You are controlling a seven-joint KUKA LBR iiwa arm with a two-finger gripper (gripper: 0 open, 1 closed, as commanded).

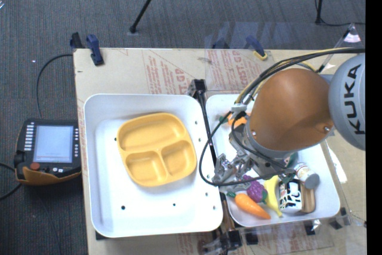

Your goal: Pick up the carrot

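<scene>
The carrot [251, 206], orange with a green top at its left end, lies on the floor of the right bin [332, 200] near its front edge. My gripper [230, 171] hangs low over the left side of that bin, a little above and left of the carrot in the view. Nothing shows held in it. The arm's orange band and grey wrist cover the middle of the bin.
Purple grapes [256, 190], a banana [273, 194], a cow-patterned carton [290, 194] and a small bottle [307, 177] crowd beside the carrot. The left bin [101, 188] holds a yellow divided plate [157, 148]. A teach pendant [48, 150] lies off the bench's left edge.
</scene>
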